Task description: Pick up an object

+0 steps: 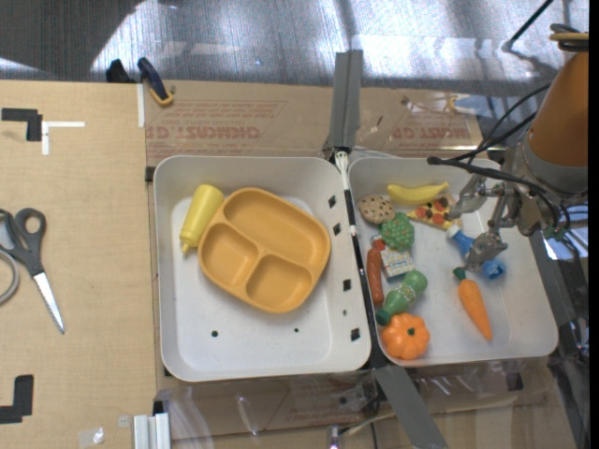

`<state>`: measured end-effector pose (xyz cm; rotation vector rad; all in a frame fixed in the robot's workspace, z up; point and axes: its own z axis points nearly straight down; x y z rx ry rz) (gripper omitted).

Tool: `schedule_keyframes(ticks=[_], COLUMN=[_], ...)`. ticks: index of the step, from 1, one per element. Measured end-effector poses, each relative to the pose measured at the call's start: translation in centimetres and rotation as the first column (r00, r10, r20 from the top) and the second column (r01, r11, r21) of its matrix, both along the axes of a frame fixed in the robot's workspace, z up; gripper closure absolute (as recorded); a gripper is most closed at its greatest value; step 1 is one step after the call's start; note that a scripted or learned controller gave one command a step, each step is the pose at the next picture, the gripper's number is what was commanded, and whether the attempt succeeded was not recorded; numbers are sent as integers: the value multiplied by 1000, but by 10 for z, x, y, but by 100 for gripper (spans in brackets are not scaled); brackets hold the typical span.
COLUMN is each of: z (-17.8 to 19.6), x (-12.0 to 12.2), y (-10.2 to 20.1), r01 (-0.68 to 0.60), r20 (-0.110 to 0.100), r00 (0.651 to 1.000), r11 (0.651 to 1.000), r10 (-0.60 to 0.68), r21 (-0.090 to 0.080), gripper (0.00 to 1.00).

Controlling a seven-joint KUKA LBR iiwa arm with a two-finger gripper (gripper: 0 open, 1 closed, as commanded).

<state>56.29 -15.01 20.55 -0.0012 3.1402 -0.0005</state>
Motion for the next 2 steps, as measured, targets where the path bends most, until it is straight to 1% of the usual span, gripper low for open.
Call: schedule_keyframes(ticks=[1,2], z=[-114,-105], x=[-22,-20], y=[-38,-36], r01=[-73,-78], r20=[1,4], r00=[997,997], r11=[997,997], r10=[73,78], r21=[0,-1], gripper=[0,100])
